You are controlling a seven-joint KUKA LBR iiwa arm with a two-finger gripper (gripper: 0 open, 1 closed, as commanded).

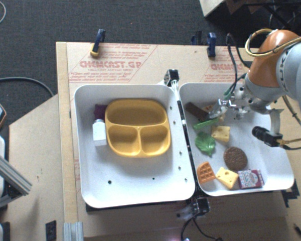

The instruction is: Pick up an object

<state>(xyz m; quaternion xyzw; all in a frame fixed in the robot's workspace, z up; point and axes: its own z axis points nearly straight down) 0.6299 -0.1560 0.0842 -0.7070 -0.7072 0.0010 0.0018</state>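
The green pod point(206, 123) lies in the right bin point(281, 172) near its upper left, just under the gripper point(221, 109), with a brown bar point(195, 111) beside it, a cheese wedge point(220, 133) and leaf point(205, 143) below, and a cookie point(235, 158), waffle point(206, 172), second cheese point(227, 177) and red packet point(250, 178) nearer the front. Whether the jaws are open, closed or touching the pod I cannot tell, since the wrist blurs them. In the left bin point(90, 185), a yellow tray point(138, 127) partly hides a purple thing point(100, 109) beside a white bottle point(99, 132).
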